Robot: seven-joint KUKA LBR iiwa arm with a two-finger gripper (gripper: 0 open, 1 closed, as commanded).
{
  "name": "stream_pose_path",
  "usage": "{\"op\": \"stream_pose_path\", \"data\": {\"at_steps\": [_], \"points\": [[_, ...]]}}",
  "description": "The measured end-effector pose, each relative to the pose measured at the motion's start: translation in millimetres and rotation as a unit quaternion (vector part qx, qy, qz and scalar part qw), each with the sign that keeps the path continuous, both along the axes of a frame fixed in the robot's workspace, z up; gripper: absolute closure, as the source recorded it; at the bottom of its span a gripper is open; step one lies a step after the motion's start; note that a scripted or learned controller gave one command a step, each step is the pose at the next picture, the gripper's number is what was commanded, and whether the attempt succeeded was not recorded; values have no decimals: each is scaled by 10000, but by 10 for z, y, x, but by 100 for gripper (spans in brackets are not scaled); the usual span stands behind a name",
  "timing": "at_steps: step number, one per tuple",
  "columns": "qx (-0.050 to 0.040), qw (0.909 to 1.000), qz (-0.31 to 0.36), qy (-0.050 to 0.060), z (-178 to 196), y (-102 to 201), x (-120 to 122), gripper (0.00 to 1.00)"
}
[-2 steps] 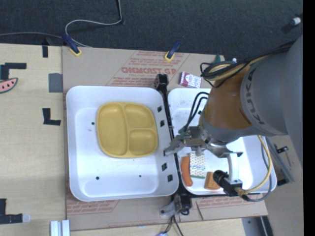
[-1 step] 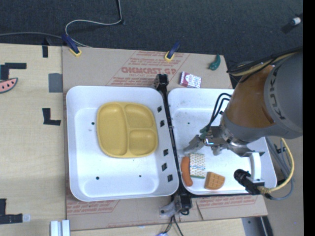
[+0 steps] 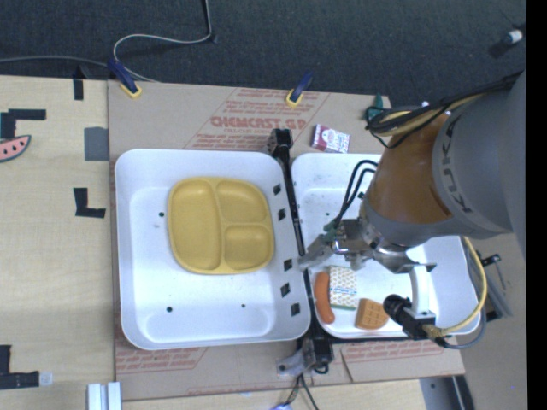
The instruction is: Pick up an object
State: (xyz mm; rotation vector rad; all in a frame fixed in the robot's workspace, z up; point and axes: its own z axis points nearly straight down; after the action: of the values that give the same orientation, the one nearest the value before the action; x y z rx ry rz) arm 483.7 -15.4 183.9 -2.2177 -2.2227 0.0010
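In the camera view, the grey arm with its orange band is reaching in from the right and hanging over the right-hand shallow white bin (image 3: 320, 182), with the metal two-finger gripper (image 3: 342, 250) sitting just above a small white printed packet (image 3: 344, 289); an orange sausage-shaped toy (image 3: 322, 298) and a tan waffle-like square (image 3: 370, 315) are lying beside it. How wide the gripper is standing cannot be told from here, and nothing is showing in its grasp. Judging by this, the pick is still ahead, while a yellow compartment tray (image 3: 220, 225) is resting in the left-hand white bin (image 3: 137, 254).
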Motion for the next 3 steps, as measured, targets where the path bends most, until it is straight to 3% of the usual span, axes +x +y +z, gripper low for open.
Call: {"op": "stream_pose_path", "data": {"at_steps": [1,2,3], "points": [[1,10000,-1,-1,0,147,0,0],[-11,10000,-18,0,0,-573,-5,0],[2,10000,3,2,0,148,-1,0]]}}
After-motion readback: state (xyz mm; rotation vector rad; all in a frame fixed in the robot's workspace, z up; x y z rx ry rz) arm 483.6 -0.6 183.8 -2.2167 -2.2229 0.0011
